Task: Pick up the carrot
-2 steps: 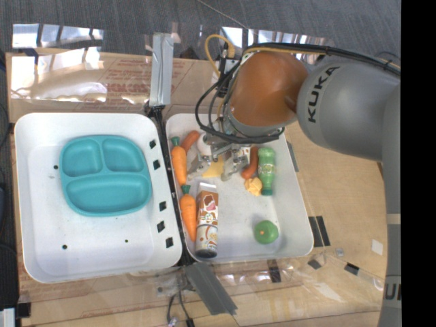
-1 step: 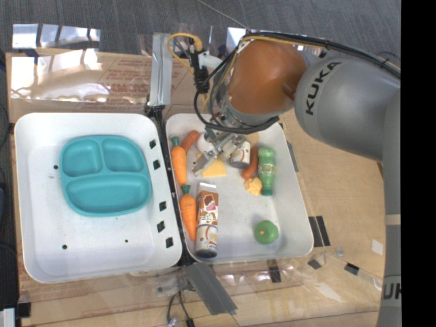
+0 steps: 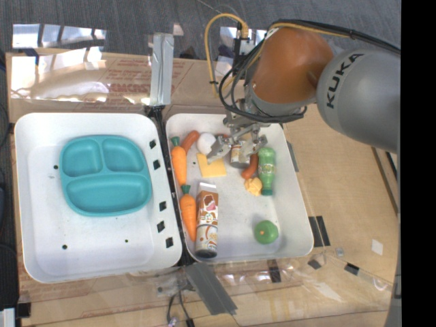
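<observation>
Currently, camera view: jaws [image 3: 238,147] hang low over the upper middle of the right bin [image 3: 300,213], among clutter; can't tell if they're released or clenched. Carrot [image 3: 178,165] lies against that bin's left wall, to the jaws' left, apart from them, second carrot [image 3: 188,213] just below. Advice: shift left, align along the carrot, avoid the cheese wedge [image 3: 211,165] and bottle [image 3: 207,225].

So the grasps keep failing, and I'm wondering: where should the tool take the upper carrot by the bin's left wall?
Grip the upper carrot across its thick middle, coming straight down. It lies flat, lengthwise along the bin wall, so the fingers should close across its narrow width. The wall side looks tight.
</observation>
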Tool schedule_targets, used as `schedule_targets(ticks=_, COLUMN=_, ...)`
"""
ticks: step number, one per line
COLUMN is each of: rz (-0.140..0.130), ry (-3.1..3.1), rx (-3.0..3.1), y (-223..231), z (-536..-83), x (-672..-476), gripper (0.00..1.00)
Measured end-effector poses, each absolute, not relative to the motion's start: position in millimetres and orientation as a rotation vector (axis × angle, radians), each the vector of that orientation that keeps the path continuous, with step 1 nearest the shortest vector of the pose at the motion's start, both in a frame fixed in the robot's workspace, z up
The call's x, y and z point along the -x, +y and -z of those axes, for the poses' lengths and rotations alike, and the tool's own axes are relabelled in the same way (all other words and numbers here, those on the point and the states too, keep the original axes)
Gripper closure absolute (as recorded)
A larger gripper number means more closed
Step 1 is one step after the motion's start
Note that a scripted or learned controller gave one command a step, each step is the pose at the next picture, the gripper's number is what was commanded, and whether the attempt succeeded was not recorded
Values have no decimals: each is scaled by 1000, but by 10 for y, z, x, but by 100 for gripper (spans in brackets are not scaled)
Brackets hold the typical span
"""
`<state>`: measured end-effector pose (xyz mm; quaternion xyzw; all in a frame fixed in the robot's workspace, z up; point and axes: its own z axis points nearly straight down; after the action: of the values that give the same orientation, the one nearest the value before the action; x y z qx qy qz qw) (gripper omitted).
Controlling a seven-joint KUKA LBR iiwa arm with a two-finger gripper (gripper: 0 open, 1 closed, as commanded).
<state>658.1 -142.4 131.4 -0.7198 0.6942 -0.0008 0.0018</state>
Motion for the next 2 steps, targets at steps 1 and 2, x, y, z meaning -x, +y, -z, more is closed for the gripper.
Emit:
schedule_targets(ticks=1, rz=1, ry=2177, rx=2257, y=-1418, z=-1417, x=-6586, gripper=100)
schedule_targets(ticks=2, rz=-1, ry=2178, rx=2258, y=-1418, z=-1410, x=-6584, gripper=0)
